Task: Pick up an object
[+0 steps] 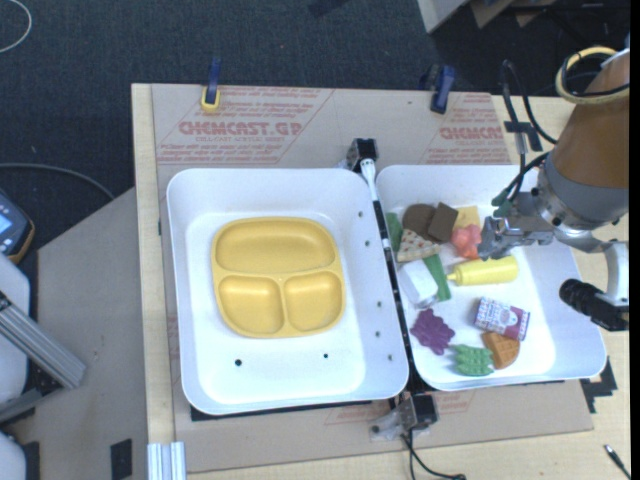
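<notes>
- The hand (pixel 508 230) is down low in the right bin (pixel 575 353), close to its far side, with the grey arm and its orange band rising behind it to the right.
- Whether the hand is open or closed I cannot tell from here; nothing clearly sits gripped in it.
- Nearest to it: a yellow bottle (pixel 485 271) lying on its side just below the hand, and a small pink-red piece (pixel 465 238) just to its left.
- Further left are a brown block (pixel 431 219) and a green stick (pixel 437 271); well below lie a purple toy (pixel 433 329) and a small carton (pixel 500 317).
- The yellow tray (pixel 277 275) in the left bin (pixel 190 298) is well away to the left.
- The risk, as I judge it: the pile is crowded, so closing could catch two things, or nudge the round bottle so it rolls off.
</notes>
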Motion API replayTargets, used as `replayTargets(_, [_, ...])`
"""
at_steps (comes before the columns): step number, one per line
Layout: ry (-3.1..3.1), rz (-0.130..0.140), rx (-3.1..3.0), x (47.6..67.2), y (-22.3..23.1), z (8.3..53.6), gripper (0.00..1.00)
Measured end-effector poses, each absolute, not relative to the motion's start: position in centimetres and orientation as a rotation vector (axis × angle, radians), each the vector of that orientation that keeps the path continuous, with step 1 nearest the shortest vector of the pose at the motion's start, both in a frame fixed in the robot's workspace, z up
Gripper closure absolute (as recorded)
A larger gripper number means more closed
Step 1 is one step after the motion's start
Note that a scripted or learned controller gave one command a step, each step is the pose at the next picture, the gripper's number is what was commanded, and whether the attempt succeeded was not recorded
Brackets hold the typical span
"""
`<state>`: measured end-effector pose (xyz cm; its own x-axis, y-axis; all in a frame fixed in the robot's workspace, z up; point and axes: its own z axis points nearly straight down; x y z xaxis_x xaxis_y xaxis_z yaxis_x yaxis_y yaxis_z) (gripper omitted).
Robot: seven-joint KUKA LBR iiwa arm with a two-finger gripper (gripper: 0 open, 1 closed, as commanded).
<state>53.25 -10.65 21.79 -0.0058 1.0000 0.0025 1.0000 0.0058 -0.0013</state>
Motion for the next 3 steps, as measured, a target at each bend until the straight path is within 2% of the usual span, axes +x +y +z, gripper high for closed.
replayTargets(1, [-2.230, -0.005, -2.213, 54.4, -4.8, 22.4, 1.00])
replayTargets(3, [-2.226, 0.001, -2.212, 52.9, 4.8, 22.6, 1.00])
